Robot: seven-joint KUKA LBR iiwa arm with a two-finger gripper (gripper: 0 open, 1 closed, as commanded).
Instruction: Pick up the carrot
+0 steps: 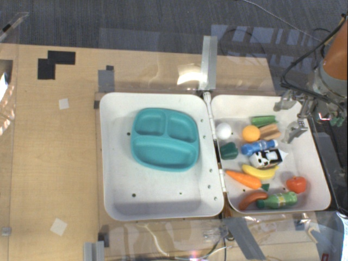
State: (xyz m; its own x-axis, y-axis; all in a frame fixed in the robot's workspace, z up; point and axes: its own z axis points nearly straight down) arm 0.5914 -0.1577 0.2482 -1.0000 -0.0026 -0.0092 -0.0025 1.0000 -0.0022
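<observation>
Carrot (243, 179) lies flat in the right bin (321, 162), at abt 7 o'clock of that bin's floor, thick end toward the centre divider, tip pointing to 4 o'clock. It's wedged in a crowd: banana (260, 172) touching along its upper side, brown sausage (252, 199) just below, green corn cob (278, 200) near its tip, dark green piece (229, 150) just above its thick end. Prob the toys were dumped in loose, hence the pile-up w/ no order. Other bits: white ball (223, 130) at 10 o'clock, orange (250, 133) beside a tan-and-green piece (265, 125), blue item (258, 147), black-and-white cow toy (266, 157), tomato (296, 184) at 4 o'clock. Gripper (299, 118) hangs over the bin's 1–2 o'clock corner, well apart from the carrot, fingers spread w/ nothing between them; looks like a ready-to-descend pose, not a grasp. Left bin (114, 162) has a teal divided plate (163, 138) at centre, likely a drop spot. Judging from this, the pick isn't begun; the banana contact may spoil a clean pinch across the carrot's width.
</observation>
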